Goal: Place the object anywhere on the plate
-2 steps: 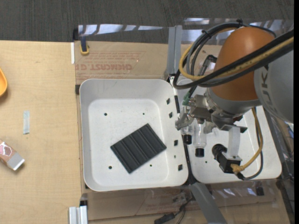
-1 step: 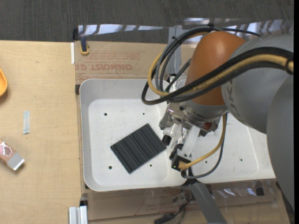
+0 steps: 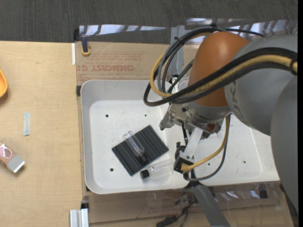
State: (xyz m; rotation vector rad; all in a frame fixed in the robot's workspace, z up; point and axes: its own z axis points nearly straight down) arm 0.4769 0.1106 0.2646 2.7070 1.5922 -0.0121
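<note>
Camera view: one grey arm [image 3: 255,79] with an orange band [image 3: 218,65] fills the right half of the frame, looped by black and yellow cables. Its gripper [image 3: 176,121] sits at centre frame, low over the floor of one white bin [image 3: 87,141], mostly tucked under the wrist. Whether the gripper is open or closed cannot be told, and nothing can be seen held in it.

One black ribbed plate [image 3: 150,143], square and turned cornerwise, lies flat in the lower left part of the bin, just left of the gripper. Two small transparent vials are in view. One clear vial [image 3: 134,143] lies on the plate, across its ribs near the upper left edge. The other, a black-capped vial [image 3: 155,168], lies on the bin floor just below the plate's lower corner, cap end to the left, close to the plate but off it.

On the wooden bench [image 3: 42,79] at the left of the frame lie three loose things, well apart from the bin: one orange object [image 3: 2,85] cut by the left edge, one small grey strip [image 3: 26,124], and one small brown-and-white packet [image 3: 10,157]. One sheet of cardboard [image 3: 113,63] with mirrored red print lies above the bin.
</note>
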